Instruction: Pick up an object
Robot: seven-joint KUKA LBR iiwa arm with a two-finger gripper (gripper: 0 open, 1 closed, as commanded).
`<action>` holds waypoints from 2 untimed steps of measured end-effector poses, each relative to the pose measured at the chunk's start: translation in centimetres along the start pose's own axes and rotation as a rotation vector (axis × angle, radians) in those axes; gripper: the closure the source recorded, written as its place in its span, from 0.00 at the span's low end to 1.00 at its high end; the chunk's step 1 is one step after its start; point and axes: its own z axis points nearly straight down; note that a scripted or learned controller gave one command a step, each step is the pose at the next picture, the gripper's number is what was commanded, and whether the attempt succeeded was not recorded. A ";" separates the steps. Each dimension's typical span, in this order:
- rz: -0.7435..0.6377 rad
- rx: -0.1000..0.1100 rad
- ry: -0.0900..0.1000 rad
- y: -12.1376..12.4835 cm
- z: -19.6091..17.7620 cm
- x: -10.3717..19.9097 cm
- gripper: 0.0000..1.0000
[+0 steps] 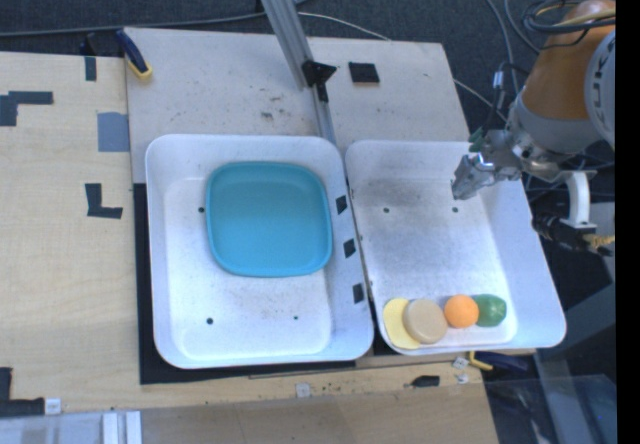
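In the right bin (430, 232), along the near wall, lie a yellow flat piece (396, 324), a tan round piece (425, 321), an orange ball (461, 311) and a green ball (490, 309). My gripper (467, 180) hangs over the bin's far right part, well away from those objects. Nothing shows between its fingers.
The left bin (180, 302) holds a turquoise square plate (268, 218). A slanted metal rail (290, 22) rises from between the bins at the back. Cables lie behind the bench at the right. A yellow-handled tool (135, 57) rests at the bench's far left.
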 end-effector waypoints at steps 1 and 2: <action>0.000 0.003 0.001 0.0 -2.0 0.0 1.00; -0.003 0.004 0.002 -1.5 -3.1 5.2 1.00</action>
